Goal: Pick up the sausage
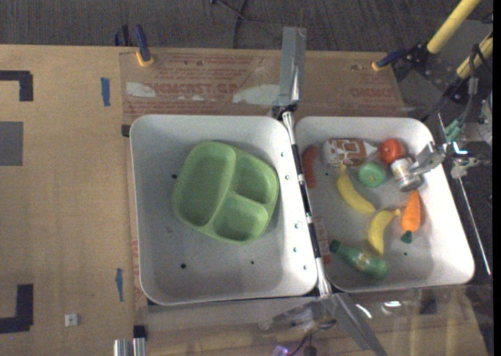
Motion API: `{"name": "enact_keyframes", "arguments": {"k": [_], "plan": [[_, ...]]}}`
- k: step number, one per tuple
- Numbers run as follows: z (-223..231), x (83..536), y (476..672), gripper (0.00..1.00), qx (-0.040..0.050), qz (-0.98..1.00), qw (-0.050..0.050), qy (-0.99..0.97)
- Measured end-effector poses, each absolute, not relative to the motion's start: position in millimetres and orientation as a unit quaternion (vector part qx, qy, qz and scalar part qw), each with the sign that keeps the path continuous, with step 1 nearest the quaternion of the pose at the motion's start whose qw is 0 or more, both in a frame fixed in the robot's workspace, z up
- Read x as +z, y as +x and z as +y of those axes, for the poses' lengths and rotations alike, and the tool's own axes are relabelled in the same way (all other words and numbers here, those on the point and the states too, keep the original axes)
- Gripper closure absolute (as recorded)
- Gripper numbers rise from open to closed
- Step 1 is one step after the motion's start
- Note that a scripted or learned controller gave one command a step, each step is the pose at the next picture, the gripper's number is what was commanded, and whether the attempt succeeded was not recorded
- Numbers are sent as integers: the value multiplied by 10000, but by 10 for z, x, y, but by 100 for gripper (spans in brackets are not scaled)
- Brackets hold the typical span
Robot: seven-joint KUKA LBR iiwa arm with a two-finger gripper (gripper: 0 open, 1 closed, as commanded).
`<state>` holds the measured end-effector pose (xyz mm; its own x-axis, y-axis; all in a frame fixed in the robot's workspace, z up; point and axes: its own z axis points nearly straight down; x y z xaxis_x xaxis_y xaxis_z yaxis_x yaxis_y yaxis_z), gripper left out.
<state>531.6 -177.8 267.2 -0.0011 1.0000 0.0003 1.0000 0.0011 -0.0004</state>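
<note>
While the arm reaches in from the right, the tool (409, 173) sits over the far-right part of the right bin (462, 249), low among the toys. Cannot tell how it stands from this angle; nothing is visibly gripped.

Sausage (310, 165): reddish-brown, lying along the left wall of the right bin, far half, long axis running near-far. It is well apart from the tool, with other items between them.

Right bin contents:
- small carton (348, 149) with a brown and white label, just right of the sausage, toward the far wall
- tomato (391, 149), red, at the far side, just beside the tool
- green round piece (371, 174) touching or nearly touching the tool's left side
- banana (354, 193), yellow, mid-bin, angled
- second banana (380, 229), nearer and to the right of the first
- carrot (412, 212), orange with a green end, right of the second banana, near side of the tool
- green bottle (358, 259) with a yellow band, lying on its side close to the near wall

Left bin (156, 268): holds a green divided plate (227, 190), three compartments, rotated slightly, roughly centred.

Both bins sit side by side on the desk (63, 190), with a metal divider strip (291, 73) running away from their shared edge on the far side.
</note>
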Motion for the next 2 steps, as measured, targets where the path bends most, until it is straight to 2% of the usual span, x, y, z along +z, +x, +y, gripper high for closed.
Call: {"name": "enact_keyframes", "arguments": {"k": [1,2], "plan": [[-1835,2564,5223,0,8,-5363,14,-8440],[-1477,1284,4782,0,16,-3974,22,-9176]]}}
